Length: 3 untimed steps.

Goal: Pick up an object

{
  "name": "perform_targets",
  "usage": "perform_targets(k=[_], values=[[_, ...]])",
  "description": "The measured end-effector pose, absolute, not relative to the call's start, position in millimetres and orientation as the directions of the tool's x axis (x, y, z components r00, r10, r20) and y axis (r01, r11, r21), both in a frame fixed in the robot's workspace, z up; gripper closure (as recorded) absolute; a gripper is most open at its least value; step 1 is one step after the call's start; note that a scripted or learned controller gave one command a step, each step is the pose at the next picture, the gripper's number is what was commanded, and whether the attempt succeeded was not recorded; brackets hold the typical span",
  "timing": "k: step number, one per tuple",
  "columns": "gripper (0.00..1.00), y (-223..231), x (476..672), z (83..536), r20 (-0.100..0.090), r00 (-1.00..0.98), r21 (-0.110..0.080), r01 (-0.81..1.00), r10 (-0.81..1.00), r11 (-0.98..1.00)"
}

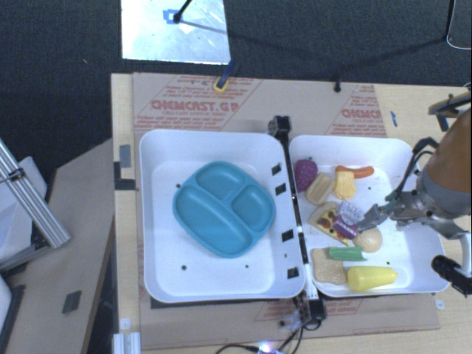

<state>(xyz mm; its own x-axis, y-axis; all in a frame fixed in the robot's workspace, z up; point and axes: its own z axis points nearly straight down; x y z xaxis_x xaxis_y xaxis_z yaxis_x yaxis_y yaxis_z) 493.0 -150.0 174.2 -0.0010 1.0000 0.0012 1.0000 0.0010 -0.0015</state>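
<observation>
— Where's the gripper (366,218)?
— Centre-right of the frame, low among the toy food (341,227) in the right bin (402,153).
— Grasping anything?
— Can't tell; the tip is too blurred.

1. A robotics lab: a bench (184,98) covered in printed protective sheeting bears two white bins (158,220).
2. Toy food (346,234) lies around the gripper (366,220).
3. Aluminium framing (26,198) stands well off, beyond the divided blue plate (223,209).
</observation>
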Motion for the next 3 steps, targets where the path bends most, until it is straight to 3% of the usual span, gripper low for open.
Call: perform_targets(k=[2, 3], values=[[0.0, -152, 503.3, 85, -0.001, 0.0, 0.002, 1.0, 1.0, 0.0], [1.0, -151, 503.3, 95, -0.001, 0.0, 0.003, 1.0, 1.0, 0.0]])
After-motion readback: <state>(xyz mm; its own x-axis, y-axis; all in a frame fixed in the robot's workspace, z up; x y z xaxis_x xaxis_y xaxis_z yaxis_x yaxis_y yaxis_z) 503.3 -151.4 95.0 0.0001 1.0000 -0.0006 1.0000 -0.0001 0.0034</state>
